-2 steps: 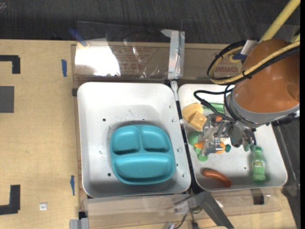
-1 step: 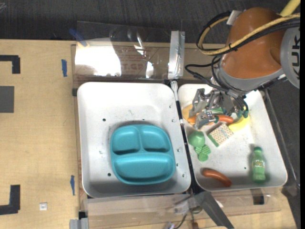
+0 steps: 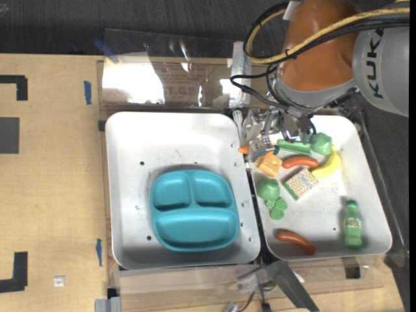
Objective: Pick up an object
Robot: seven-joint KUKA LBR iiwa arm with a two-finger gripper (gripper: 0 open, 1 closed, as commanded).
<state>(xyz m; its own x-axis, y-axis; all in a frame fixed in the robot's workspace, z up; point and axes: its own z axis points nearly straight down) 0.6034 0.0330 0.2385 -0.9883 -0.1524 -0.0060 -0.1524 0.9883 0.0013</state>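
1. My pincer (image 3: 268,134) hangs low over the far left corner of the right bin (image 3: 372,194), under my orange band (image 3: 318,38); its metal parts blur together against the clutter, so I cannot tell how it is set, nor whether anything sits in it.
2. Just beside it lies a heap of toy food: a long green vegetable (image 3: 304,145), a red pepper (image 3: 300,162) under that, a yellow banana (image 3: 329,164) at their right, an orange block (image 3: 269,165) and a patterned card (image 3: 301,183).
3. Nearer the camera I see two green pieces (image 3: 272,197) by the bin's left wall, a red sausage (image 3: 294,240) near the front, and a green bottle (image 3: 351,225) lying well apart at the right.
4. The left bin (image 3: 130,142) bears a teal divided tray (image 3: 194,208).
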